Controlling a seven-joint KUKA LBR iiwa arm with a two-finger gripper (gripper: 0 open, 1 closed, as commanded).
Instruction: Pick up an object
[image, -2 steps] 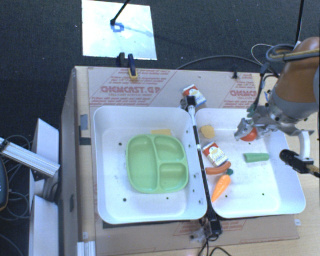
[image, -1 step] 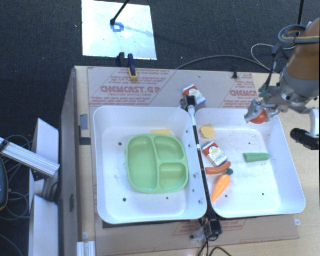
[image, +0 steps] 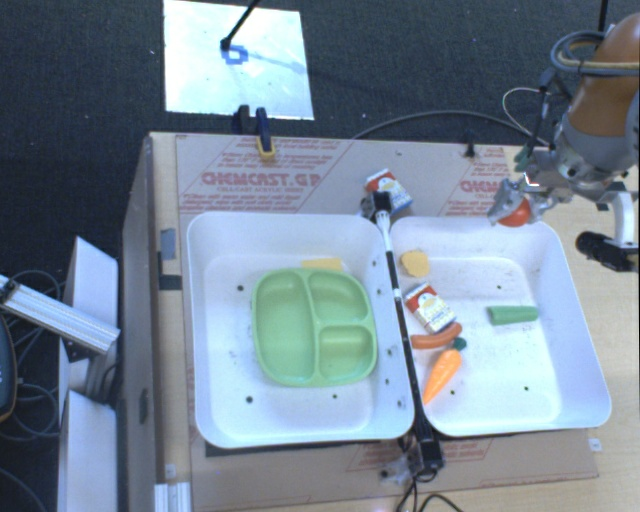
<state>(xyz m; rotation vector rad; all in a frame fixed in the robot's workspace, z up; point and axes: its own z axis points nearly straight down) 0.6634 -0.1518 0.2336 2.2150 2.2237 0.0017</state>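
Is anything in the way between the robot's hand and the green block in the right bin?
Nothing visible is. The gripper sits over the far right corner of the right bin, with something orange-red at its tip. The green block lies by itself below it, with bare white floor between. The carrot and sausage lie off to the left.

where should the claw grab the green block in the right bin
Grip the green block across its short width, at mid-length, coming straight down from above. It lies flat and alone on the right bin floor, long axis running left-right in the view, with bare floor on both long sides for the fingers.
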